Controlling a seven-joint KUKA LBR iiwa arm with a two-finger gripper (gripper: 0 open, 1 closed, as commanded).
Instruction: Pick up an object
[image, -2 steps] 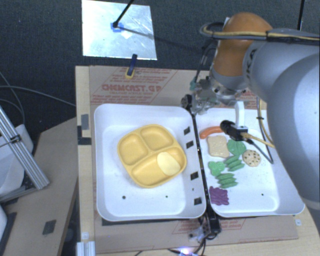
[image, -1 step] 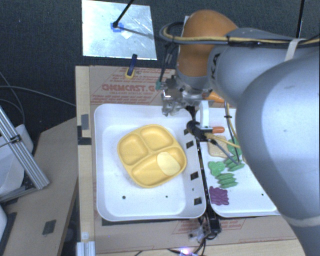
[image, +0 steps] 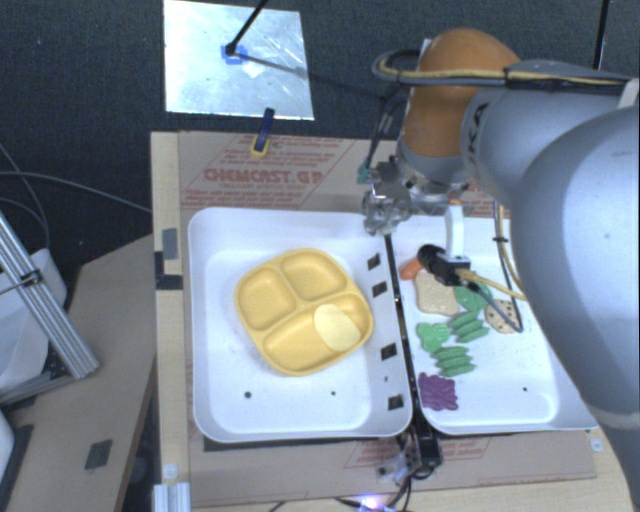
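My gripper (image: 380, 218) hangs over the far end of the divider between the two white bins, at the rim and with nothing visibly in it. In the right bin (image: 520, 400) lie a small orange piece (image: 408, 268), a tan flat piece (image: 435, 296), green pea pods (image: 452, 335), a purple grape bunch (image: 438, 390) and a tan slice with dark spots (image: 503, 317). The left bin (image: 225, 400) holds a yellow compartment plate (image: 270, 300) with a pale yellow oval piece (image: 337, 327) in its large section.
The grey arm covers the right bin's far and right side. The bins rest on a cardboard sheet (image: 260, 175). A shiny foil sheet (image: 238, 60) lies beyond the bench, and a metal frame (image: 40, 300) stands at the left.
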